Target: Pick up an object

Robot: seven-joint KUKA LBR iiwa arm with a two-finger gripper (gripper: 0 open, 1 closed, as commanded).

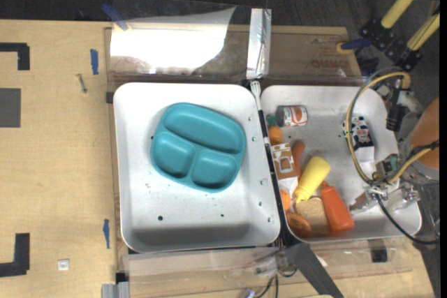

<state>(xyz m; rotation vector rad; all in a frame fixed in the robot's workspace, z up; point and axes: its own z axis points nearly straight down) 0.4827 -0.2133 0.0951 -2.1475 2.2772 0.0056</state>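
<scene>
Filling the left bin [133, 213], a smooth teal three-compartment tray [198, 146] lies flat.

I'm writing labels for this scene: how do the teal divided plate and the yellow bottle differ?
The teal divided plate lies alone in the left bin; the yellow bottle sits among other items in the right bin. The plate is broad, flat and far bigger; the bottle is slim and lies slanted. Both look like plastic.

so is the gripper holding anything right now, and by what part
Cannot be told: the gripper sits at the right bin's right edge among cables, apart from the toys.
</scene>
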